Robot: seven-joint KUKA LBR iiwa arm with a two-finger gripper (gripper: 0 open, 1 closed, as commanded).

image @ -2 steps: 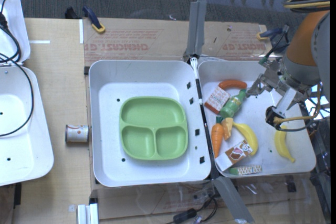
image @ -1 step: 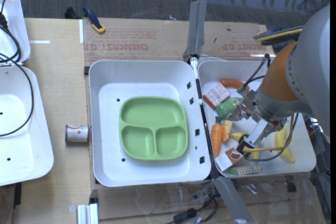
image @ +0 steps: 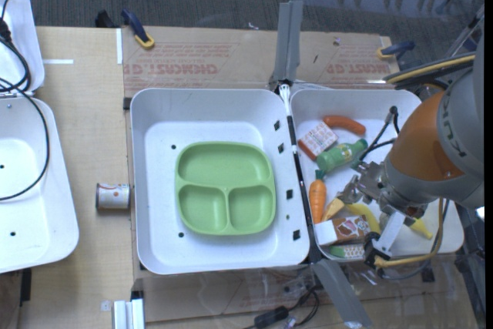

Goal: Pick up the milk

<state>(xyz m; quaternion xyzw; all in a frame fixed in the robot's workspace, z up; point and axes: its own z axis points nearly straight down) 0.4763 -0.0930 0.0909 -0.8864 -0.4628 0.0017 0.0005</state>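
Observation:
Two small cartons lie in the right bin (image: 408,100). A red and white carton (image: 317,140) rests near the bin's left wall, beside a green bottle (image: 341,156). A brown and white carton (image: 350,229) lies at the front edge; I cannot tell which one is the milk. My gripper (image: 362,191) hangs low over the middle of the right bin, just above a yellow banana (image: 347,209) and behind the brown carton. The orange-banded wrist (image: 420,150) hides the bin's right part.
A red sausage (image: 343,123) lies at the back of the right bin and an orange carrot (image: 317,199) by its left wall. The left bin (image: 146,166) holds a green divided plate (image: 226,187). A small can (image: 113,196) lies on the bench, left of the bins.

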